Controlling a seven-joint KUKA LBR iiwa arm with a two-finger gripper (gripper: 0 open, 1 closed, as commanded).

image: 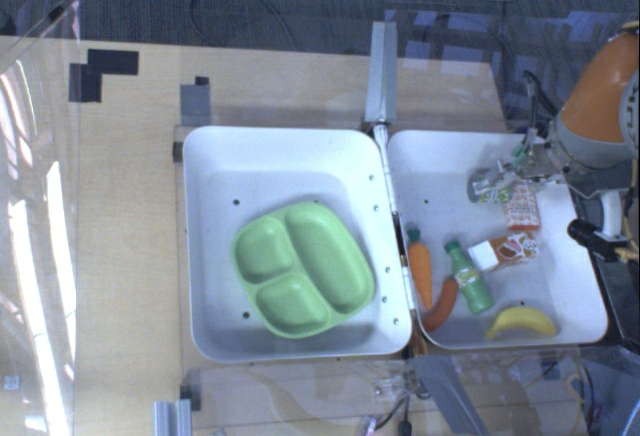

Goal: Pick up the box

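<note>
Counter (pixel 120 254) carries two white bins side by side; left bin (pixel 215 164) has a green divided plate (pixel 302 269), right bin (pixel 440 164) has the clutter. Arm (pixel 600 109), grey with orange band, reaches in over the right bin's far right corner. Task looks barely started: box (pixel 507 250), small, white and orange, lies flat on the right bin floor near the middle-right, not lifted, nothing gripping it. A second orange-and-white packet (pixel 522 207) sits just above it, near the claw. Claw (pixel 497 184) hangs over the bin's upper right area, close above or at that packet, apart from the box; can't tell whether it is apart or together, metal parts blur together. Left to do, as judged: move to box, descend, close, lift. Other items: green bottle (pixel 470 279), carrot (pixel 420 269), banana (pixel 521 323).
</note>
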